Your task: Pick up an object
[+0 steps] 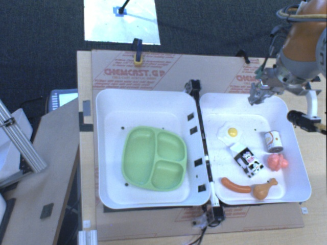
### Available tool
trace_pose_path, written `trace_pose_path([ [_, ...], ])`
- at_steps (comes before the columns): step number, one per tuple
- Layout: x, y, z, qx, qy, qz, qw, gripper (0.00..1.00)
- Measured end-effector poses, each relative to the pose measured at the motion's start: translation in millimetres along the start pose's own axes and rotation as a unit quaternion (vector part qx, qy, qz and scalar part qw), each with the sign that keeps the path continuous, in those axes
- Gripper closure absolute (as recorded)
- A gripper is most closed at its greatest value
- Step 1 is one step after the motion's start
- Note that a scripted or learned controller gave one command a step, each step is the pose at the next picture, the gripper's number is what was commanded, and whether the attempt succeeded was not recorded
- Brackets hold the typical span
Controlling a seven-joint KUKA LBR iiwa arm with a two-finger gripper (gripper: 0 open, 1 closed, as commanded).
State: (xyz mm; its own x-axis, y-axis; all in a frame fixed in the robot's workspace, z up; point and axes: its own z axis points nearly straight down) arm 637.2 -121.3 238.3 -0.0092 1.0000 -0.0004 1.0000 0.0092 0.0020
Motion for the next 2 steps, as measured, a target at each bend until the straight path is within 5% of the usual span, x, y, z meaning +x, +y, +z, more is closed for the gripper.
trace_pose_path([
  [2,108.1,-29.3,16.8,0.001,0.001,0.0,1.0,1.0],
])
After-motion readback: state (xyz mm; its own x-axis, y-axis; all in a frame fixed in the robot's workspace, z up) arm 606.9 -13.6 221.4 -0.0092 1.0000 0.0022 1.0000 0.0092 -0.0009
